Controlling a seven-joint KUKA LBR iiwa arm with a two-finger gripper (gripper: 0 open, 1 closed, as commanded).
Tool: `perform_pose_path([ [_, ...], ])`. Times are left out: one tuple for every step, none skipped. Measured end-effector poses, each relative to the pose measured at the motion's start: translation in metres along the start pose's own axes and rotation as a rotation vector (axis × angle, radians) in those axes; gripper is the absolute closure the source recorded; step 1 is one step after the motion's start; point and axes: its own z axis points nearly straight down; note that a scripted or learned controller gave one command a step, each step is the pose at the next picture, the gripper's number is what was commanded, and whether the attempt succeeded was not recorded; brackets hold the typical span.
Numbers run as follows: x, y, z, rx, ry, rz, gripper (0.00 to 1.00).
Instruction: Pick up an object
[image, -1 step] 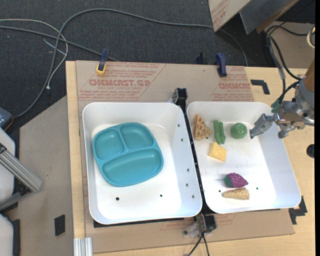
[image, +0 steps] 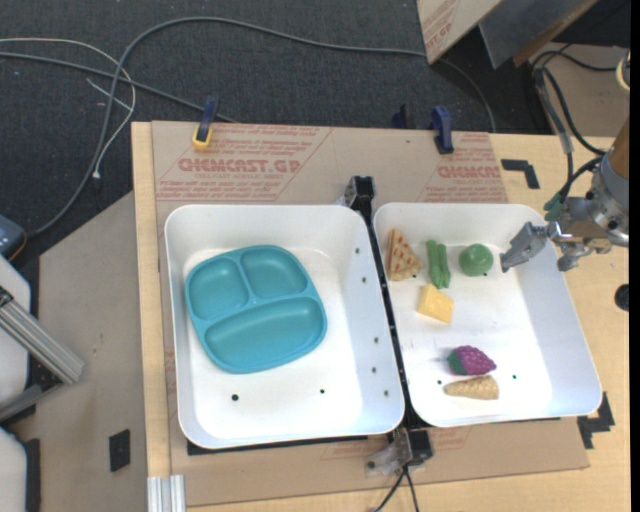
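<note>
Two shallow white bins are seen side by side on a tabletop (image: 90, 300) covered by a brown cardboard sheet (image: 260, 160) printed with red lettering. The sheet is held at its far edge by two clamps, one yellow-tipped (image: 207, 120) and one blue (image: 442, 128). Beyond the tabletop a dark carpeted floor (image: 300, 60) is crossed by loose grey cables (image: 100, 80), and a cardboard box (image: 455, 25) is visible at the top.

The left bin (image: 350, 350) is occupied by a teal compartment plate (image: 256, 307). In the right bin (image: 560, 340) several toy foods are scattered: a waffle wedge (image: 402, 255), a green pickle (image: 438, 264) and a green round fruit (image: 476, 260) along the far side, a yellow cheese block (image: 435, 303) nearer the middle, and a purple grape bunch (image: 471, 359) lying just above a tan cone-shaped piece (image: 471, 388) toward the near side.

The gripper (image: 545, 248) is positioned over the right bin's far right corner (beside the green round fruit, but apart from it). The jaws are spread open and nothing is held between them.
</note>
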Motion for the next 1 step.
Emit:
perform_pose_path([
  [-0.0001,-0.0071,0.0573,0.001,0.001,0.001,0.0],
])
